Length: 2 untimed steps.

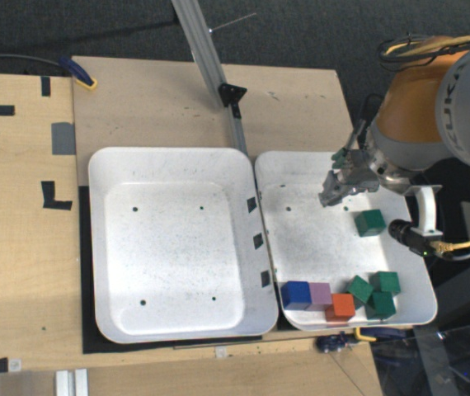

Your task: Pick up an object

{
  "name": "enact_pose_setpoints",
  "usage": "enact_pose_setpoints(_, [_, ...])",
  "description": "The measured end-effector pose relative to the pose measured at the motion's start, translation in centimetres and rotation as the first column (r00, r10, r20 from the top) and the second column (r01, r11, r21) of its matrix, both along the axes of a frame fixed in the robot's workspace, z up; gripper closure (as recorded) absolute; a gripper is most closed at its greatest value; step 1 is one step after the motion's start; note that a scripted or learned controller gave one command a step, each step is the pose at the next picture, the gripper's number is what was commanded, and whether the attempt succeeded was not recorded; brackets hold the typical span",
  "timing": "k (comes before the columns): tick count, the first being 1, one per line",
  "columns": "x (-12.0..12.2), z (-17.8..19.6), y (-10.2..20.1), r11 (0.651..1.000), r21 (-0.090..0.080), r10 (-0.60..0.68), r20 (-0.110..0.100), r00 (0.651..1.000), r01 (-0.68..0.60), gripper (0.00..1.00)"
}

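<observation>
We see the arm [433,106] over the right bin [301,172] | jaws state: we cannot tell | green block [369,222] just right-below the jaws

You have a pale wooden bench [161,114] with black tape marks and a grey patch toward its left side. Two shallow white bins sit on it side by side, touching along their inner edges: the left bin [103,221] rests on a dark mat [86,304] that shows along its left and lower edges, and the right bin [301,167] lies just beside it. Near the bench's far left corner you see a blue and yellow clamp [78,71].
</observation>
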<state>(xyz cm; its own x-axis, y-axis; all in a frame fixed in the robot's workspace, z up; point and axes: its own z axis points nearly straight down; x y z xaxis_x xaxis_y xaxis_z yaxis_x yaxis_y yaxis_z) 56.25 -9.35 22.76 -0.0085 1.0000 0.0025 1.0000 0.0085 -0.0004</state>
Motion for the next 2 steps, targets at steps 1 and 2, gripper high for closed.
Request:
enact_pose_setpoints(1, [0.4, -1.0, 5.7, 1.0, -0.001, -0.002, -0.001, 1.0, 0.002, 1.0])
enact_pose_setpoints(2, [-0.1, -1.1, 11.2, 1.0, 0.0, -0.001, -0.002, 1.0, 0.001, 1.0])
